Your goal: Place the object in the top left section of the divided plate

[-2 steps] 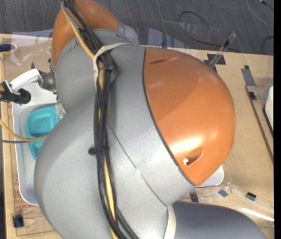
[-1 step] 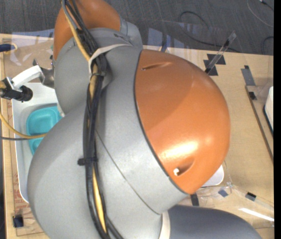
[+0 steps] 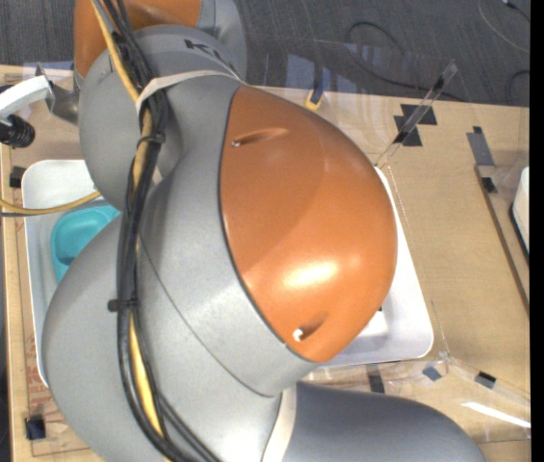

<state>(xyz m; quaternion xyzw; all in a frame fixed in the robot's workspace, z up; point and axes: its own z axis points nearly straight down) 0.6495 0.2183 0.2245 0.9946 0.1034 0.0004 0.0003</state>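
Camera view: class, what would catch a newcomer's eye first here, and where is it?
The arm looms across the middle, its orange band shining at centre. A teal object peeks out at the left, inside a white bin. Another white bin's corner shows at lower right.

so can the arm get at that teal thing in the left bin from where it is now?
Probably, but unconfirmed. The arm looms over the left bin and covers most of the teal thing; nothing else blocks it in the uncovered part.
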